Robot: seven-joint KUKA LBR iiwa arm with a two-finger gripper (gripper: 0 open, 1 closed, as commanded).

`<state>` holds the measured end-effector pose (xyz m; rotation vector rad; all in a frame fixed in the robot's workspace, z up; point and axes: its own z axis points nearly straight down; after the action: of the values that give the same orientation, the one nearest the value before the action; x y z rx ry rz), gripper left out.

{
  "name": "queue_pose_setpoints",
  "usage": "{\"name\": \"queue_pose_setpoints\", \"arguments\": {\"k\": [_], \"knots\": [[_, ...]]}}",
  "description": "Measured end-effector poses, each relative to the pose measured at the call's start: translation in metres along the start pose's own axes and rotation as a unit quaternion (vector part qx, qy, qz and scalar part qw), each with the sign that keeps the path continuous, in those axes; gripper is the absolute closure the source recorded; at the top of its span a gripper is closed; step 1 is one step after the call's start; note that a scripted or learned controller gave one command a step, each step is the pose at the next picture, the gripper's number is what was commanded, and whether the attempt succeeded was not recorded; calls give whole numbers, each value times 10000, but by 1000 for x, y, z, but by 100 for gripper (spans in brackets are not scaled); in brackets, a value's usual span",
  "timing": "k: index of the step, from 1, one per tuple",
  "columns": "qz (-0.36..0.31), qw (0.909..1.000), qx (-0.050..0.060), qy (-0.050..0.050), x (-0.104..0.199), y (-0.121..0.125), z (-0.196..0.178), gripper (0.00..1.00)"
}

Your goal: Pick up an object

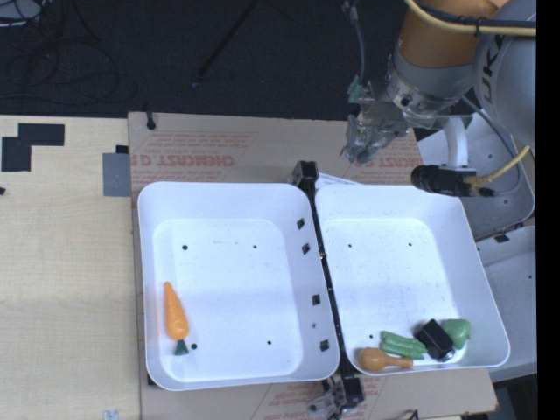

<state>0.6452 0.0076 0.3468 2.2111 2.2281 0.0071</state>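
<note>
White plastic forms both shallow bins, which I see side by side on a brown cardboard sheet laid over the pale wooden bench. Camera view: the left bin holds an orange carrot lying near its left wall, toward the near edge, green tip pointing nearward. The right bin holds a cluster in its near right corner: a tan pear-shaped object closest to the near rim, a green pod-like piece just beside it, a black block touching that, and a pale green item at the far right of the group. My grey arm, with its orange band, reaches in from the right; the gripper hangs over the cardboard beyond the far rim of the right bin, well apart from every object. Nothing sits between its fingers; I cannot tell how wide they stand. Black cables trail across the dark floor at far left.
</note>
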Motion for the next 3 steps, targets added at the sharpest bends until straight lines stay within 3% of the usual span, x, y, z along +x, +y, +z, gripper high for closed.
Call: {"name": "queue_pose_setpoints", "arguments": {"k": [1,2,3], "knots": [[15,10000,39,2,46,-57,-35,100],[56,10000,35,-9,0,-107,-63,100],[11,10000,38,-7,64,-71,-44,100]]}}
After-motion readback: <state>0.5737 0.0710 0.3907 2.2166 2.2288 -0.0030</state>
